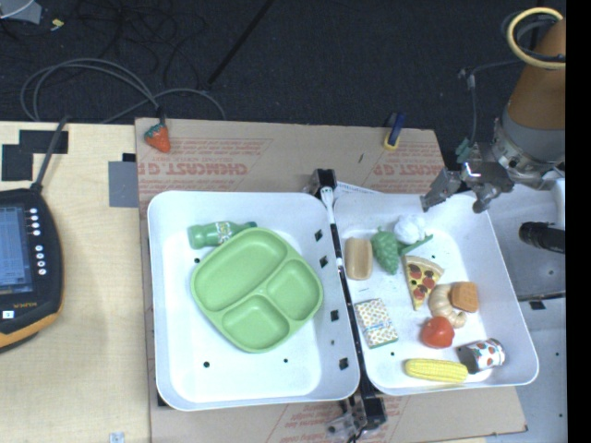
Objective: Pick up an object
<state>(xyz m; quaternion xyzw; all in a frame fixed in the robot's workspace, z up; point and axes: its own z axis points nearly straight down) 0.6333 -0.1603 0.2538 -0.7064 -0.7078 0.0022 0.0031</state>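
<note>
My gripper (pixel 456 201) hangs open over the back right corner of the right bin (pixel 513 298), with nothing between its fingers. Just in front of it and to the left lies a white lump (pixel 409 229) beside a green vegetable (pixel 385 251). Further objects in this bin are a bun (pixel 358 257), a pizza slice (pixel 423 281), a small burger (pixel 459 298), a red tomato (pixel 438 332), a patterned box (pixel 376 322), a corn cob (pixel 436 369) and a can (pixel 483 353).
The left bin (pixel 175 340) holds a green divided plate (pixel 257 289) and a green bottle (pixel 217 233). A black divider (pixel 337 284) runs between the bins. A tablet (pixel 23 266) lies at the far left. An orange object (pixel 159 139) sits behind the bins.
</note>
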